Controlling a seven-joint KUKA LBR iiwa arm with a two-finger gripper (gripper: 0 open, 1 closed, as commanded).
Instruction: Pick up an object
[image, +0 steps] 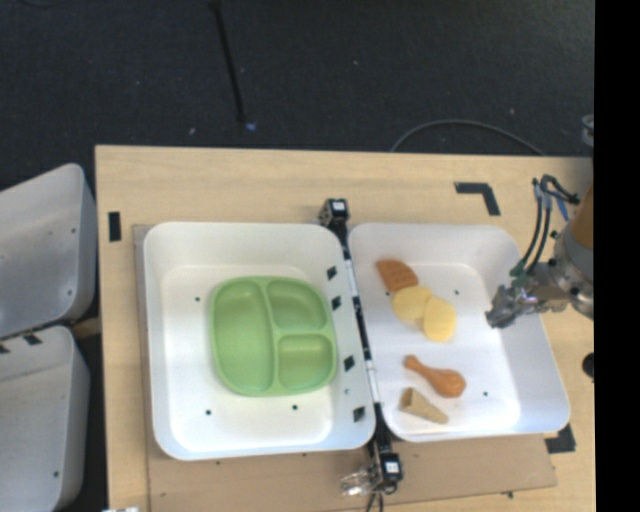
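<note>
1. The wooden worktop (250, 185) carries two shallow white bins side by side, the left bin (175, 420) and the right bin (540, 400), touching along a middle seam with black clips.
2. In the left bin lies a green divided plate (270, 333), flat, with three compartments, about in the middle of the bin floor.
3. The right bin holds four food-like things. An orange-brown piece (396, 273) lies at the far left part of the floor.
4. Just near of it, and touching it, sits a yellow lumpy piece (426, 311), two rounded lobes joined together.
5. Nearer the camera lies an orange drumstick-shaped piece (437, 376), thin end to the left, thick end to the right.
6. Just near of that, almost touching, is a tan wedge (423, 405), close to the bin's near wall.
7. The tool (505, 308) reaches in from the right over the right bin's right side, apart from all four pieces; the yellow piece is closest to it.
8. Nothing shows between its tips, but whether they are spread or closed cannot be told from this slant.
9. Cables (540, 215) run up from the wrist at the right edge.
</note>
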